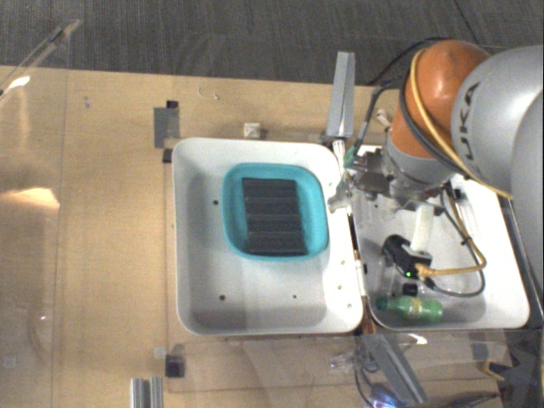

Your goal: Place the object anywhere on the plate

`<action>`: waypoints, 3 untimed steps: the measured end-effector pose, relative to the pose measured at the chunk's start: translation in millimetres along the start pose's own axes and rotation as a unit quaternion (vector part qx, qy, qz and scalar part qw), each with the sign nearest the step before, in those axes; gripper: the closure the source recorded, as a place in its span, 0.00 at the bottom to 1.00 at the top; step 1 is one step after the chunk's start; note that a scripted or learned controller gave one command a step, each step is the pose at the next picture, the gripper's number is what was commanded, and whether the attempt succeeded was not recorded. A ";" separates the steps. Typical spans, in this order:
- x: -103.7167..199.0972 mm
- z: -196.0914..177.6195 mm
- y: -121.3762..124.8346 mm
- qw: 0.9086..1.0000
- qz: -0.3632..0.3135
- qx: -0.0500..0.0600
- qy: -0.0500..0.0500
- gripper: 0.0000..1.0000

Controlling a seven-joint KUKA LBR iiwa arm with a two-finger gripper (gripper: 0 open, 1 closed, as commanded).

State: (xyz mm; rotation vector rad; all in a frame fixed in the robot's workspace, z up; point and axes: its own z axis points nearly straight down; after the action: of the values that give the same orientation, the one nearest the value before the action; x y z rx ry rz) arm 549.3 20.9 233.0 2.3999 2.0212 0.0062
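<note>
**Pick not yet made: my arm (497, 92) hangs over the right bin (503, 270), with the green object (414, 308) lying loose by that bin's lower wall.**

Whether my jaws are open or closed cannot be told. As I judge it, the next move calls for dropping onto the green object, then crossing to the teal plate (231, 195) in the left bin (195, 262). A dark ribbed block (274, 218) already crowds the plate's middle.

The teal plate (317, 215) is looking like smooth plastic, the white bins (255, 291) glossy, the bench (85, 253) gleaming pale wood.
</note>
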 end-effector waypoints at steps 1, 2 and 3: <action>4.3 -10.0 -1.4 1.000 0.010 0.001 0.000 0.00; 5.2 -11.1 4.6 0.999 0.042 0.001 0.000 0.00; -38.5 -64.4 -9.3 0.996 0.088 0.000 0.000 0.00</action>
State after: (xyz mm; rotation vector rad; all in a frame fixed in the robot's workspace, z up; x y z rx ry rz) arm 533.3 -15.5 297.2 2.5690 1.8020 0.0068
